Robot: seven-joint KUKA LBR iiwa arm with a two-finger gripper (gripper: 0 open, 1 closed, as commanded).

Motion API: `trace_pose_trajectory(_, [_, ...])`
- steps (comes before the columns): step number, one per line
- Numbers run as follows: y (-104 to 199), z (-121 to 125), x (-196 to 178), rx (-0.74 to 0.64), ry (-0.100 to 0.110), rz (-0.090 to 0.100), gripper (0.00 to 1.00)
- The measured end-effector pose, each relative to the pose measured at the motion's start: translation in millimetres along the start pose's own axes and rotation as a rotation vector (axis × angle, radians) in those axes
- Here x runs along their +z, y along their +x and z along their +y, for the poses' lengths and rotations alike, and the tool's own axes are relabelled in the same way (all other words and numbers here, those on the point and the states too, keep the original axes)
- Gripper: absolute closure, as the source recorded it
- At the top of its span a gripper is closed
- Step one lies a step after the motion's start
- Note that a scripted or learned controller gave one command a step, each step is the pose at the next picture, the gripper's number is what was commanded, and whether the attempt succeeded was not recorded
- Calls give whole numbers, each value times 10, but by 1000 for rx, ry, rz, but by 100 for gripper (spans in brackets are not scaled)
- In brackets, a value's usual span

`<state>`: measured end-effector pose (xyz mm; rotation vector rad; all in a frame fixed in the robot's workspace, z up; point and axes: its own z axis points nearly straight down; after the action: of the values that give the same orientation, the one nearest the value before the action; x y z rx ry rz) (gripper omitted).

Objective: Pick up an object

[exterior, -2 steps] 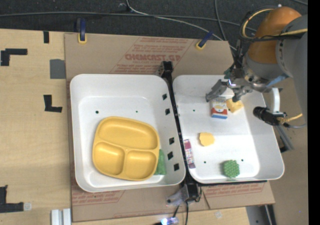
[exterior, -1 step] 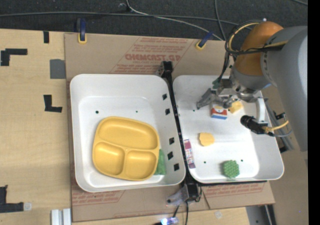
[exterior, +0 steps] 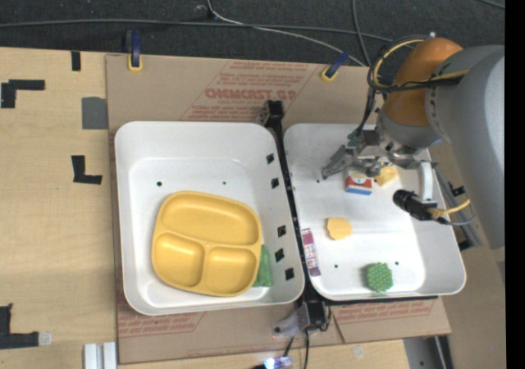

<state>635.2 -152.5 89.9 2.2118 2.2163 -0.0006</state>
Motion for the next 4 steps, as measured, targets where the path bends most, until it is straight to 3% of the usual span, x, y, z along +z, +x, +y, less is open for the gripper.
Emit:
trace_pose_trajectory(1, [4,28,-133,-1,-10,-1,100])
trace_pose_trajectory(2, [7,-4,-759,1,3,7,100])
trace_pose_trajectory(3, [6,13,-1295,0,2,6,100])
trace_pose_trajectory(4, [532,77,-1412,-4,6,9,100])
